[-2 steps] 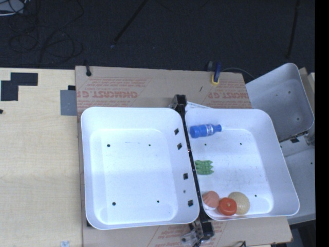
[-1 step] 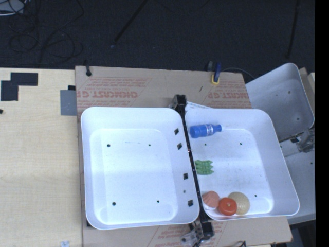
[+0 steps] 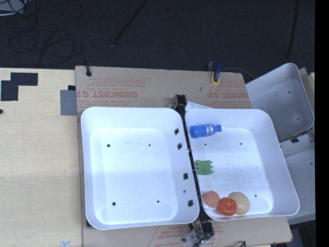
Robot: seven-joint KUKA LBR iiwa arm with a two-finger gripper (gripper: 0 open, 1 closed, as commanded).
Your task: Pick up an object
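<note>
The right bin (image 3: 272, 153) holds several small objects. A blue bottle (image 3: 204, 130) lies on its side near the bin's far left corner. A green pea-pod-like piece (image 3: 203, 167) rests against the left wall. At the near left corner sit a pink round piece (image 3: 210, 198), a red tomato-like piece (image 3: 227, 206) and a pale beige round piece (image 3: 240, 201), close together and touching.
The left bin (image 3: 97, 138) sits beside the right one, joined by a black clamp strip (image 3: 187, 158). Both rest on a cardboard sheet (image 3: 154, 89) on the wooden bench. A grey metal plate (image 3: 282, 99) stands at the right.
</note>
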